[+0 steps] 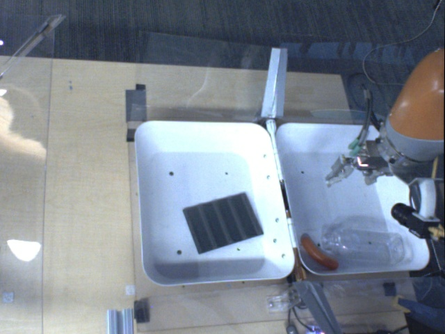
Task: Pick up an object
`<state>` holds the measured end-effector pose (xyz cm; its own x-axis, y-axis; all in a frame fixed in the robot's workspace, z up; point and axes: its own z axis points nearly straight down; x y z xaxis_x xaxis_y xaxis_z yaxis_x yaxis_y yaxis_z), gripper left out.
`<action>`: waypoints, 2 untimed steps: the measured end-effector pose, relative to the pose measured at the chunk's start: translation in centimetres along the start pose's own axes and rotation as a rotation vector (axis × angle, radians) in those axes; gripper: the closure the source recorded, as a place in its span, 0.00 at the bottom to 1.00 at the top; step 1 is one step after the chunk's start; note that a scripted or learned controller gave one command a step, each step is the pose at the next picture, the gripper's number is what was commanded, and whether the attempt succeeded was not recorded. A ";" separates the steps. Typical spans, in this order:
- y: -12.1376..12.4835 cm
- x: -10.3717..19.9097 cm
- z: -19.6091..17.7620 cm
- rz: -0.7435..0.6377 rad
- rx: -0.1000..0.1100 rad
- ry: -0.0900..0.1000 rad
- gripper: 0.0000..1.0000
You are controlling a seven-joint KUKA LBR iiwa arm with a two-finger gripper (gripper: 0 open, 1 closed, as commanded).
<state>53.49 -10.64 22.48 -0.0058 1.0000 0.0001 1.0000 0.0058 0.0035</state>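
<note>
The gripper (345,169) hangs over the right bin (306,145) near its middle, and whether its jaws are apart or together cannot be told. A clear plastic bottle (363,242) lies on its side by the bin's near edge, with a red sausage-shaped toy (318,252) just beside it. A dark ribbed mat (222,222) lies flat in the left bin (160,186).

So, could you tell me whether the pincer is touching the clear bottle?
Apart: the camera view shows bare white bin floor between the pincer and the clear bottle.

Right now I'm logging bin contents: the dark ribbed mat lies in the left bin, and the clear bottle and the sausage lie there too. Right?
Not quite. The camera view shows the dark ribbed mat in the left bin, but the clear bottle and sausage lie in the right bin.
</note>
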 end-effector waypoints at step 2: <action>-2.5 0.6 13.4 0.010 -0.013 -0.002 0.00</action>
<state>51.04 -10.02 9.03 0.0046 1.0000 -0.0014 0.9999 -0.0046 0.0164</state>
